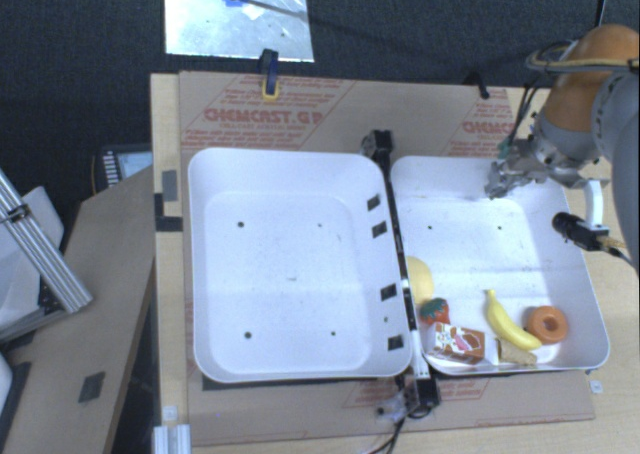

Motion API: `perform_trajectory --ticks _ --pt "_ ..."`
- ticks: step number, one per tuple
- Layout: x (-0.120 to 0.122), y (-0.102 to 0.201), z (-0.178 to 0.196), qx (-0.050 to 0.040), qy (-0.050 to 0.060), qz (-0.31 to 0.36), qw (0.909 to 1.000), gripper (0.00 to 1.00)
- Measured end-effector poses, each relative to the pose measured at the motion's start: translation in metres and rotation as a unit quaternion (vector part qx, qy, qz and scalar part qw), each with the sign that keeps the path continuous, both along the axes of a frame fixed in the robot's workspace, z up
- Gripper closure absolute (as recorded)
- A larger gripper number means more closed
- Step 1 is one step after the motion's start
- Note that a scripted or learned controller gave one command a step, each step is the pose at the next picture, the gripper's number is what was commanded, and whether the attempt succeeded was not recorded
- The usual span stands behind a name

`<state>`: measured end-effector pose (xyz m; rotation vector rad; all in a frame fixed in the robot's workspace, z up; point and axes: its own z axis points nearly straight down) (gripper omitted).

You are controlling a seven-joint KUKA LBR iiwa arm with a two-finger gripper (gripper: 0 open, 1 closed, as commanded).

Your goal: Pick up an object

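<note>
My gripper point(500, 182) hangs over the far part of the right bin point(470, 212), well away from the objects at the bin's near end. There lie a yellow banana point(508, 320), an orange ring point(546, 324), a pale yellow round fruit point(420, 279) against the left wall, a small red object point(434, 311) and a flat red-and-white packet point(459, 343). I see nothing under the gripper.
The left bin point(290, 262) sits beside the right one, with black clips point(385, 232) along the shared wall. A black fitting point(578, 230) sticks in at the right bin's right rim. Both bins rest on a cardboard sheet point(300, 107).
</note>
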<state>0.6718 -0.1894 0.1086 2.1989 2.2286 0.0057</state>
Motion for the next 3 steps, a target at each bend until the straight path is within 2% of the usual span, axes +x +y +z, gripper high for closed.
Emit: perform_trajectory --ticks 3 --pt "0.003 0.000 0.034 -0.0026 -0.005 0.006 1.0000 1.00"
